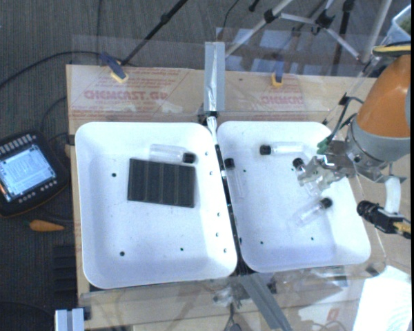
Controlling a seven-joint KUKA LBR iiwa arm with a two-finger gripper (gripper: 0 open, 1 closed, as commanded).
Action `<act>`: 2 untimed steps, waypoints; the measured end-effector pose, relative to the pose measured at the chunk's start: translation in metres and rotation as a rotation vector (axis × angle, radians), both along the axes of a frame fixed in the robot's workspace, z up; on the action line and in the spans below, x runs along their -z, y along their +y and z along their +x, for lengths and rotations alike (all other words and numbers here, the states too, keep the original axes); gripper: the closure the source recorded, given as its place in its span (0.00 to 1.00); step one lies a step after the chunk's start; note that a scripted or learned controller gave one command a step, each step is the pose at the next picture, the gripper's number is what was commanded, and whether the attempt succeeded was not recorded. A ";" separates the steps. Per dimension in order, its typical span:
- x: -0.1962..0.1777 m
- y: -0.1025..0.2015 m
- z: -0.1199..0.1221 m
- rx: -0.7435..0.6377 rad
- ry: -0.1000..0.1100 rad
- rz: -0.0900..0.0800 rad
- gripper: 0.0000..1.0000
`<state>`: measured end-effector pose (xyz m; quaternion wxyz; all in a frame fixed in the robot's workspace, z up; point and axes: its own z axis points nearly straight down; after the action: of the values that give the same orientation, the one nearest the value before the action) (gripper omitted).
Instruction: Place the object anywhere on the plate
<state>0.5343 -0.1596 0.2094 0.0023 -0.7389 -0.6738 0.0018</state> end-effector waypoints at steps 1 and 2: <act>-0.018 0.079 0.052 -0.074 0.000 -0.001 1.00; 0.029 0.143 0.075 -0.385 0.001 0.001 1.00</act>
<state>0.6089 -0.0162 0.1800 0.0026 -0.5962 -0.8028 0.0020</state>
